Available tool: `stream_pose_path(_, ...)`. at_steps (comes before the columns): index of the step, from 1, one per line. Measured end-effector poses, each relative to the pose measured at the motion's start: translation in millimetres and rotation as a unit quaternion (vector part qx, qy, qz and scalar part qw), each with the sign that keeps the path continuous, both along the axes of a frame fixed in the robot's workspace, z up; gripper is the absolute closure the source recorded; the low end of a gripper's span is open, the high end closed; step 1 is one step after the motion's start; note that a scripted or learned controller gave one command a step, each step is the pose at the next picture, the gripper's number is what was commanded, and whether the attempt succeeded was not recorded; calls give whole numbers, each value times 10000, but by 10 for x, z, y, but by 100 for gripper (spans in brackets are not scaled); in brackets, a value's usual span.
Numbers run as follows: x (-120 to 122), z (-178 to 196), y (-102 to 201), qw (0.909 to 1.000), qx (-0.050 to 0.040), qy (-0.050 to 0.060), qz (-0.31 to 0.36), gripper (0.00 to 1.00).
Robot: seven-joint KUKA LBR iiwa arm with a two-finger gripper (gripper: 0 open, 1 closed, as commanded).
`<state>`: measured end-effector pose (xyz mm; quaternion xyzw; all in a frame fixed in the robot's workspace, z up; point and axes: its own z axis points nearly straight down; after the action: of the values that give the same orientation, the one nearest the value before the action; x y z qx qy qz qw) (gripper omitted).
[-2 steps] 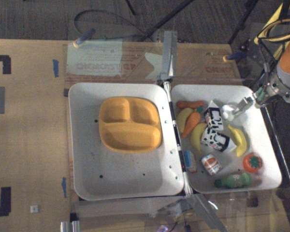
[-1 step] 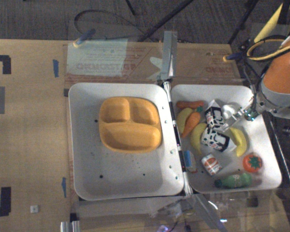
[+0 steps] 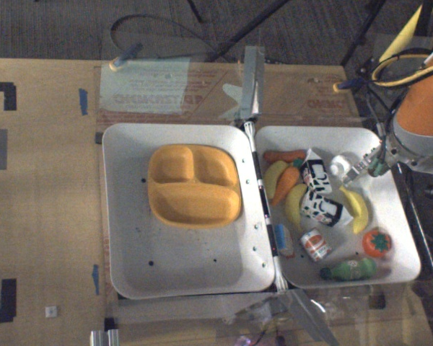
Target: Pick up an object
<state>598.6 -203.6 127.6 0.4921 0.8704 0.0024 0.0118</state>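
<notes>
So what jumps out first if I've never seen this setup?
The orange tray sitting alone in the left bin. Next, the right bin, crowded with toy food: bananas, a carrot, a tomato. The gripper hangs over its upper right part.

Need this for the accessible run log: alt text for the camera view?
The gripper hangs over the right bin, above a pile of toy food: bananas, carrot, tomato, green bottle, can, black-and-white carton. The left bin holds an orange divided tray.
</notes>
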Motion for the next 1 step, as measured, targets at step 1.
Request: stream_pose_path(1,-97,-188,387,9991,20,46,-429,100)
